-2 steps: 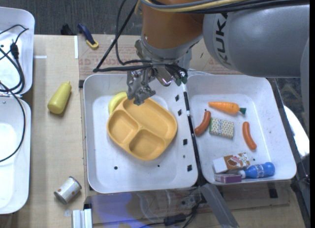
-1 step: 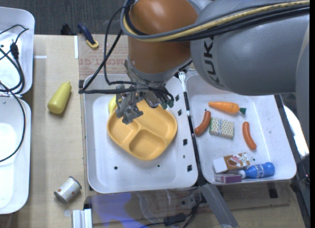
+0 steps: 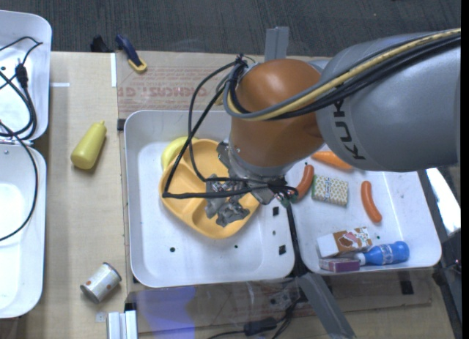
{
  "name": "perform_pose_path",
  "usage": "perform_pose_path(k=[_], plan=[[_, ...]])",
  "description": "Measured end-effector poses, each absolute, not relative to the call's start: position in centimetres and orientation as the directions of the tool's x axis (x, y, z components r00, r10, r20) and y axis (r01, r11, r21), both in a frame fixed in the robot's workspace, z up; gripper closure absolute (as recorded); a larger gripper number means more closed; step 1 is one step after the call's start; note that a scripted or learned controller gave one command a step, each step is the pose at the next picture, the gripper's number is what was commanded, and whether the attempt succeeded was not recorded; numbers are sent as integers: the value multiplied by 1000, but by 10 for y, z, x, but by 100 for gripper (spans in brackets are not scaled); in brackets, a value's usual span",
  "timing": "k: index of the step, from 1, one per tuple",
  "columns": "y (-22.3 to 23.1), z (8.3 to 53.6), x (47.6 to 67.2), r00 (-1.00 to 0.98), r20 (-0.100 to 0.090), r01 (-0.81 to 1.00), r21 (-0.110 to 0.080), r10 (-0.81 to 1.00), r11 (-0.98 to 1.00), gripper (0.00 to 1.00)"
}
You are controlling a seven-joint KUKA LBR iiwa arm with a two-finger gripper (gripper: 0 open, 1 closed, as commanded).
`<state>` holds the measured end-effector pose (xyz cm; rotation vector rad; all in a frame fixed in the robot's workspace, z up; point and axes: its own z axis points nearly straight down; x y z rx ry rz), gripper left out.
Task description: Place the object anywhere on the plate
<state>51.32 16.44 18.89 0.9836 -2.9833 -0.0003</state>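
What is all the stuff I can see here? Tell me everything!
plate: 1, yellow, left bin
bins: 2, white, side by side
sausages: 2, red-orange, right bin
carrot: 1, orange, right bin
sponge: 1, pale speckled, right bin
carton: 1, brown and white, right bin
bottle: 1, blue, right bin
mustard bottle: 1, yellow, bench left
can: 1, silver, bench lower left
arm: 1, grey and orange
gripper: 1, grey, over plate

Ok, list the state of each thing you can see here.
Yellow divided plate: lying tilted in the left bin.
Gripper: low over the plate.
Yellow bottle: lying on the bench.
Small can: on its side.
Blue bottle: lying in the right bin.
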Motion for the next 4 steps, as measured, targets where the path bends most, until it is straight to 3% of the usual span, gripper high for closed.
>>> perform_pose_path(k=[1,2,3,4], plan=[[165,189,513,-804,-1,-595,0,-595,804,0],[164,198,515,-807,-3,-591,0,-591,807,100],[132,192,507,-781,-1,-625,0,-625,781,100],[184,227,540,-776,-4,-631,0,-631,776,100]])
